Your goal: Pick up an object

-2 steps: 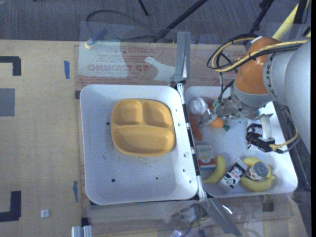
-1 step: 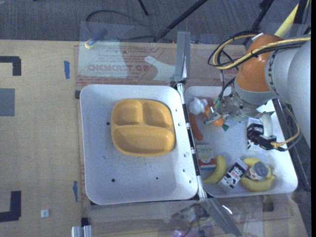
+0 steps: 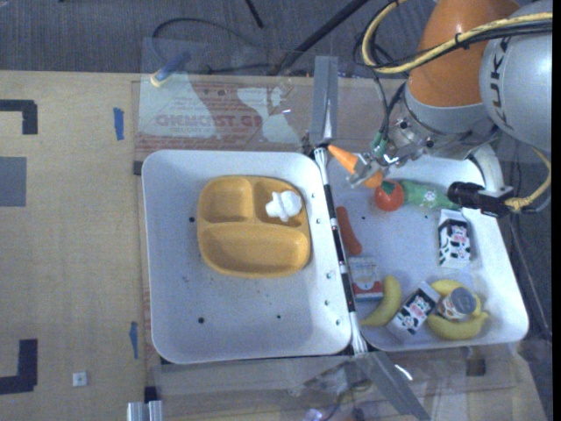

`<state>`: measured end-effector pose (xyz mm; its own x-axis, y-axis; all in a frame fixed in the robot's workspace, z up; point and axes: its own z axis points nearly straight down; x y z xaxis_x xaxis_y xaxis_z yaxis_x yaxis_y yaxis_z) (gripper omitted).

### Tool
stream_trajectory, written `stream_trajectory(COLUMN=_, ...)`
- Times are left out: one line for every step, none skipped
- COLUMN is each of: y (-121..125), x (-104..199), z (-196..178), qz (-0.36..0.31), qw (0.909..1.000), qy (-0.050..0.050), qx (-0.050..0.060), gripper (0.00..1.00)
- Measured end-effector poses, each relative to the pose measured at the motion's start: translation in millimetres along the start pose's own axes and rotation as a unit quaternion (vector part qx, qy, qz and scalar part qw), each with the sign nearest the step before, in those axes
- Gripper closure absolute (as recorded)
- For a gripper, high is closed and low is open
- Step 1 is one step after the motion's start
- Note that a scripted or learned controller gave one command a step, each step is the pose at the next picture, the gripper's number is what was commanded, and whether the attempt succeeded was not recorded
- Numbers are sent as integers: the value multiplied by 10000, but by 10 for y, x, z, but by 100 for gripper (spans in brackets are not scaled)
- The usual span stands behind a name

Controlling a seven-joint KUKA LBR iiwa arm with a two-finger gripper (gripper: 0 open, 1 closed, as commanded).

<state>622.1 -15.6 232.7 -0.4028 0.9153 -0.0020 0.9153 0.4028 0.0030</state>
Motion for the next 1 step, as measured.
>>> stream_trajectory(y=0, x=0, z=-2, qz=0, qw=10000, qy=-1, qx=-1, gripper=0)
